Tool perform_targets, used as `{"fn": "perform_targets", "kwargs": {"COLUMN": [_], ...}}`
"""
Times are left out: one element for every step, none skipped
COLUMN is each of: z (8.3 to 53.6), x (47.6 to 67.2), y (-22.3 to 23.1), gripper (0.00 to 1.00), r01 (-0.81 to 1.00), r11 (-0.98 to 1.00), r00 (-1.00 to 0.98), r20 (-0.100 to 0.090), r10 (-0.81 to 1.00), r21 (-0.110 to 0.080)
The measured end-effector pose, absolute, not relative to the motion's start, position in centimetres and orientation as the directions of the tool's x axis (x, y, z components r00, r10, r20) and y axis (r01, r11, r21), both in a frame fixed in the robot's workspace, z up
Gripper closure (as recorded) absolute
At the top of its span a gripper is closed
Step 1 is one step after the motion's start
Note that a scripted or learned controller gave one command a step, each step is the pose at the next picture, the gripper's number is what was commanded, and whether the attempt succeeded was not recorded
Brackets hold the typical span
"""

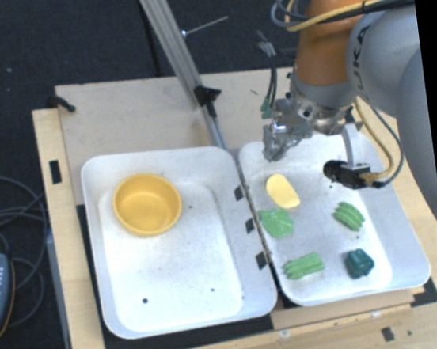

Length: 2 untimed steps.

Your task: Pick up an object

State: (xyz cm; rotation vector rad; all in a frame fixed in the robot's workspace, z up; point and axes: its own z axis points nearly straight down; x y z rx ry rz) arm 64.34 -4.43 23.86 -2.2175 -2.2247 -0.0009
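Two white bins are carried side by side on the table (66, 230). A yellow bowl (147, 204) is seen in the left bin (178, 295). The gripper (276, 144) is held over the right bin's (396, 250) far edge, just beyond a yellow block (282, 191); whether its fingers are spread cannot be told.

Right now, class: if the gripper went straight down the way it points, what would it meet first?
Probably the bare floor of the right bin near its upper left corner, beside the yellow object; depth is unclear.
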Motion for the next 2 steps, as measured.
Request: {"fn": "perform_targets", "kwargs": {"z": [23.4,24.6], "x": [65.1,66.0], "y": [-0.2,4.4], "gripper": [1.00,1.00], "r01": [1.000,1.000], "r11": [0.003,0.003], "r00": [-0.003,-0.003], "r20": [0.001,0.001], "r10": [1.000,1.000], "r21": [0.000,0.002]}}
